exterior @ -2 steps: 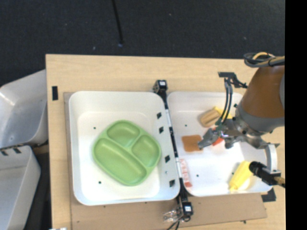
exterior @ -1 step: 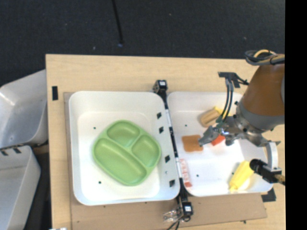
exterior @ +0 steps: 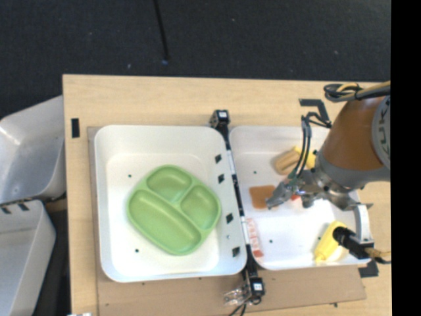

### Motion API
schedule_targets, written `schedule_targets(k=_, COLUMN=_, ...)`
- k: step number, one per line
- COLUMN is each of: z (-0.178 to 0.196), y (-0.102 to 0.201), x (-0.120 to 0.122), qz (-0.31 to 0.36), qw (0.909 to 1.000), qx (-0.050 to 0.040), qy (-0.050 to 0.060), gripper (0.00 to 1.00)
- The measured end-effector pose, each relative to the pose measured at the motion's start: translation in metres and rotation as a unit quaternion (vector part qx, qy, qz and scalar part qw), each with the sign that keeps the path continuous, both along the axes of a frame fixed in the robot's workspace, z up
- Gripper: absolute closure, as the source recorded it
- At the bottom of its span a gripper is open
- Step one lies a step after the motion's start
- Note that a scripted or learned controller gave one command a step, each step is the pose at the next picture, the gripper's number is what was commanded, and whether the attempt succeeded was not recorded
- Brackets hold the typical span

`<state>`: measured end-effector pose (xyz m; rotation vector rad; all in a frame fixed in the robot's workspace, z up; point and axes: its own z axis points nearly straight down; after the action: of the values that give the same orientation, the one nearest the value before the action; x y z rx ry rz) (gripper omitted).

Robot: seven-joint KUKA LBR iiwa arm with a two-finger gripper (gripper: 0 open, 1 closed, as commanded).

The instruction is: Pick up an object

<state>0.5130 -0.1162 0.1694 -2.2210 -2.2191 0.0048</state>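
- Camera view shows the gripper [exterior: 275, 197] low in the right bin [exterior: 284, 243], at the right edge of a small brown block [exterior: 261, 196]. I judge this block to be the object to pick.
- The brown block lies flat on the bin floor, near the wall between the two bins. A tan piece [exterior: 285, 160] lies apart from it, further back.
- For a good grasp, I think the gripper should be centred over the block, not at its edge. It should also go fully down to the floor, because the block looks thin and may slip out.
- It should close across the narrow side and then lift straight up, away from the dividing wall.
- I cannot tell if the gripper is apart or together, because the wrist and the arm [exterior: 355, 143] cover it from above.
- Whether it touches the block is also not clear. A small red spot [exterior: 306, 203] beside the wrist is too blurred to name.
- The left bin [exterior: 118, 151] holds a green divided plate [exterior: 174, 209].
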Motion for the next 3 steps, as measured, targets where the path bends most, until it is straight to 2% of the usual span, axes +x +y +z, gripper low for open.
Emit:
schedule_targets(k=1, z=-0.057, y=0.008, x=-0.005, qz=-0.001, qw=1.0000, qx=0.0002, qy=0.000, gripper=0.00)
schedule_targets(k=2, z=-0.070, y=0.007, x=-0.005, qz=-0.002, qw=1.0000, qx=0.0001, qy=-0.001, gripper=0.00)
schedule_targets(k=3, z=-0.058, y=0.006, x=-0.004, qz=-0.007, qw=1.0000, qx=0.0005, qy=-0.002, gripper=1.00)
